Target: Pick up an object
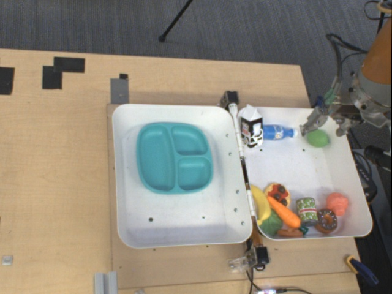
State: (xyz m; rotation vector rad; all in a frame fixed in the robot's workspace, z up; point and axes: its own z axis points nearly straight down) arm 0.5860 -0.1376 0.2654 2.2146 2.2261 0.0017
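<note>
My gripper (327, 124) hangs open over the far right corner of the right bin (306, 164). A green ball (318, 139) lies on the bin floor just below and between the two fingers (313, 120), and nothing is held. Left of it lie a blue bottle (279, 132) and a small black-and-white milk carton (251, 127). Along the near edge of the bin lie a banana (260, 202), a carrot (285, 212), a can (306, 209), a chocolate donut (326, 221) and a pink fruit (337, 203).
The left bin (177, 225) holds a teal divided plate (174, 157). A ridge between the two bins runs near the milk carton. Cables hang off the bench at the right (367, 170). The middle of the right bin's floor is bare.
</note>
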